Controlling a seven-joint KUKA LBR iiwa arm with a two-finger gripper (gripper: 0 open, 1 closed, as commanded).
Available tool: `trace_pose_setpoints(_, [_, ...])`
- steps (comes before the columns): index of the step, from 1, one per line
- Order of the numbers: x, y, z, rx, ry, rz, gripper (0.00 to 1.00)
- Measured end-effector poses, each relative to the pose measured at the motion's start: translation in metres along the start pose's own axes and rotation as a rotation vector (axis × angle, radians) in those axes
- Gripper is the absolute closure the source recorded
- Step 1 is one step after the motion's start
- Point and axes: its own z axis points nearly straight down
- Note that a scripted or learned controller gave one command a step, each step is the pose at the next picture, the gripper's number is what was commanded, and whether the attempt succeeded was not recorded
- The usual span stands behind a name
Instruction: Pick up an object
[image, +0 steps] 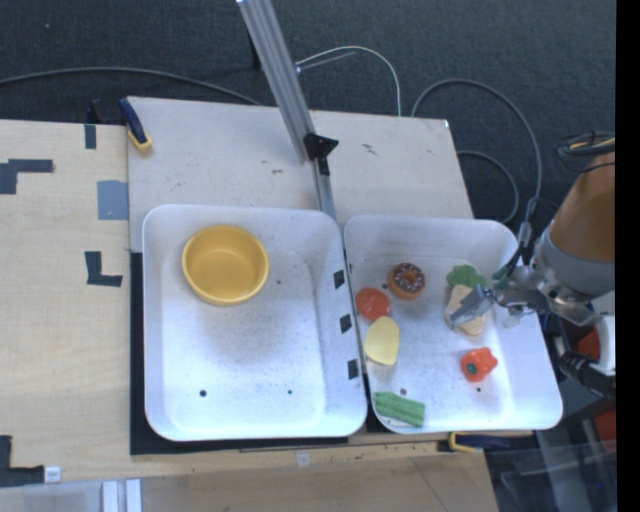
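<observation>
Nearest the camera, at the front rim of the right bin (520, 415), lies a green ridged piece (400, 408), but the thing the arm seems to be after is the pale cream chunk (462, 300) farther back — that is my reading, since the gripper (472, 312) has its tips right down on it. It looks soft-edged and beige, with a leafy green bit (464, 275) touching it on the side away from the camera. Whether the jaws are spread or closed I cannot tell; the grey metal blurs into the chunk. Taking that chunk as the landmark, an orange-red pepper-like toy (479, 364) sits toward the camera from it, well apart. To the chunk's left lie a brown ringed doughnut (406, 281), a red round piece (373, 303) and a yellow lump (381, 341), all clear of the gripper — likely why the arm (585, 240), coming from the right, can reach down here freely. Farther left, beyond the divide, a yellow bowl (225, 263) sits in the left bin (160, 400).
</observation>
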Motion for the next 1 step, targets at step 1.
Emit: trace_pose_setpoints(1, [0.0082, -0.0087, 0.0532, 0.002, 0.001, 0.0, 0.0])
